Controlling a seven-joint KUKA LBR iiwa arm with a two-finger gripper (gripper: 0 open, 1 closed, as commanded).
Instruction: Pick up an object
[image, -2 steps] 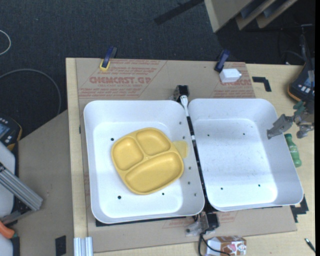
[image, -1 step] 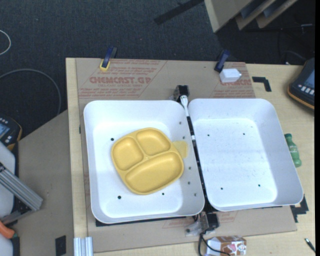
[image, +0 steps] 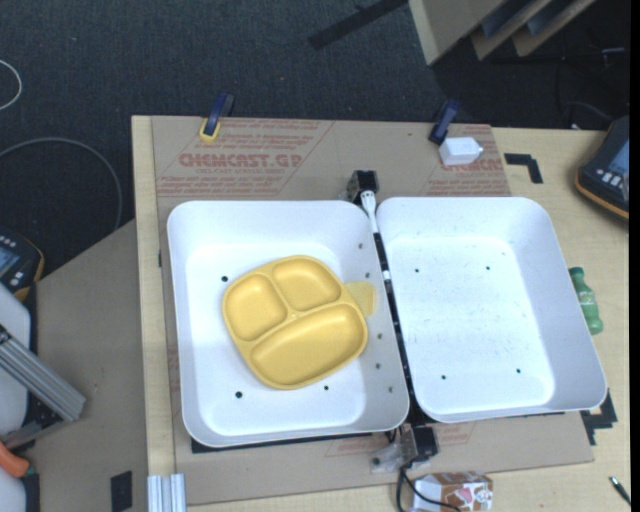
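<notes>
A yellow divided plate (image: 293, 320) with three compartments lies upside-up in the left white bin (image: 200, 240), a little right of the bin's middle. A small pale yellow piece (image: 361, 297) pokes out from under its right rim, near the wall between the bins.
The right white bin (image: 480, 300) sits next to the left one on a cardboard-covered bench (image: 260, 155). Clamps (image: 213, 118) and a white block (image: 460, 151) stand at the bench's far edge. A green item (image: 586, 300) lies beyond the right bin's right rim. Cables and a small device (image: 440, 485) sit at the front.
</notes>
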